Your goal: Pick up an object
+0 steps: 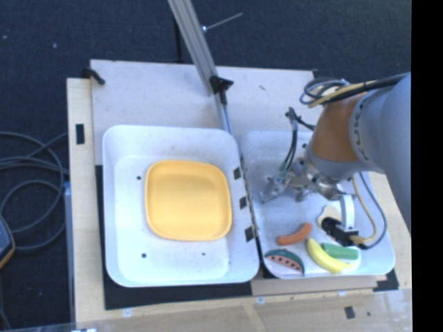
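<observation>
Below my gripper (277,185), whose opening I cannot tell, yellow plastic banana (324,256) and orange sausage (295,235) lie ungrasped.

A plate (187,200) lies in the left bin (118,144); toy foods (315,249) fill the right bin's (259,151) near corner.

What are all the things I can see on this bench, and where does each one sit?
left bin: one, white, left half of the bench
yellow plate: one, yellow, square with rounded corners, middle of the left bin
right bin: one, white, right half of the bench
toy sausage: one, orange-red, near the front of the right bin
watermelon slice: one, red with green rind, front edge of the right bin
banana: one, yellow, front right of the right bin
green toy: one, green, lying against the banana
arm: one, grey with orange band, over the right bin
gripper: one, dark metal, low over the right bin
</observation>
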`<state>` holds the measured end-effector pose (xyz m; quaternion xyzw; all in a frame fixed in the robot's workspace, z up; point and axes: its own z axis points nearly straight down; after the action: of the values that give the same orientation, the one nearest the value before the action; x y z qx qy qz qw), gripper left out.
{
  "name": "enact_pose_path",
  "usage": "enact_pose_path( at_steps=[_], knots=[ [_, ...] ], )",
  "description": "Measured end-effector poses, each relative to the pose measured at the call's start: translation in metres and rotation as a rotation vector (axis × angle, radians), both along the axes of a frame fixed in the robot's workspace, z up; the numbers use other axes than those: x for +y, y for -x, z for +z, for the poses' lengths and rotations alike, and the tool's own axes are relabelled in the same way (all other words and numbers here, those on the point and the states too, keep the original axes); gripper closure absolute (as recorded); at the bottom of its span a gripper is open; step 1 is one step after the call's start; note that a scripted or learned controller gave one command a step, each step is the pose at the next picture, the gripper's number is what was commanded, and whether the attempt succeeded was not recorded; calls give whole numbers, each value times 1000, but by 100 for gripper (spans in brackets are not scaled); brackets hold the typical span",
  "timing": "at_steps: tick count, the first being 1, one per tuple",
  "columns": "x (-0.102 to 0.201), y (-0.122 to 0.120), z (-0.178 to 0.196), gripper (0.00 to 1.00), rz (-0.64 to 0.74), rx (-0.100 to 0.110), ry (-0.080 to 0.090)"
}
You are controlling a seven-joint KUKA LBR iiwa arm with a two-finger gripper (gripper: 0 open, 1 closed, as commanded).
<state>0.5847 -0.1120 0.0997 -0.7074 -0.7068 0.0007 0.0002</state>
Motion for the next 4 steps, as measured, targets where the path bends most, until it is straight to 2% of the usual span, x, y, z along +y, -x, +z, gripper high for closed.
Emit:
enact_pose_path(
  at_steps=[1, 2, 4],
  knots=[
    [0, -1, 12, 100, -1, -3, -1],
    [9, -2, 63, 100, 1, -6, 0],
    [4, -5, 178, 100, 1, -6, 0]
  ],
)
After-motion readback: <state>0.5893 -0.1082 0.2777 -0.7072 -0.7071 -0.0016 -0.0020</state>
